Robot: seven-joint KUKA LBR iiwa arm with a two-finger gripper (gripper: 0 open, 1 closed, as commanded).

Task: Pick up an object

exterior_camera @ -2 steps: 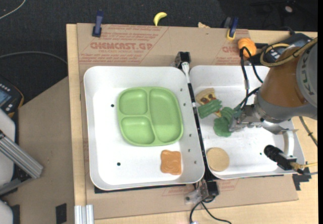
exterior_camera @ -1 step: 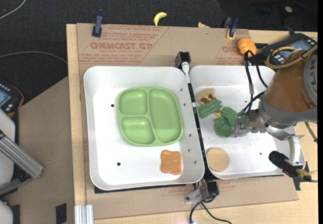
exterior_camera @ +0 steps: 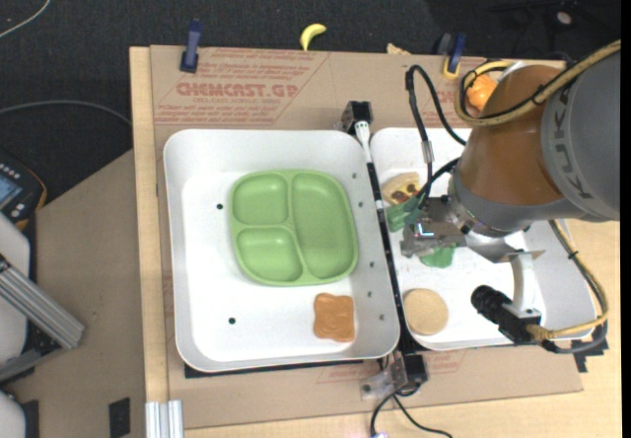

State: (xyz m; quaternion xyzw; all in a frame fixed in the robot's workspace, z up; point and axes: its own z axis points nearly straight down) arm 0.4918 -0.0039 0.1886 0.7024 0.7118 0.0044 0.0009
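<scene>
Left bin (exterior_camera: 187,229) has a green divided plate (exterior_camera: 294,227) sitting about in the middle, with an orange toast-looking piece (exterior_camera: 334,317) near the bin's front right corner. Over in the right bin (exterior_camera: 552,313), a round tan cookie thing (exterior_camera: 426,311) lies by the front left corner, and something green (exterior_camera: 404,218) along the left wall pokes out under the gripper (exterior_camera: 426,234). Can't tell how the claw is set, the arm's bulk hides it.
</scene>
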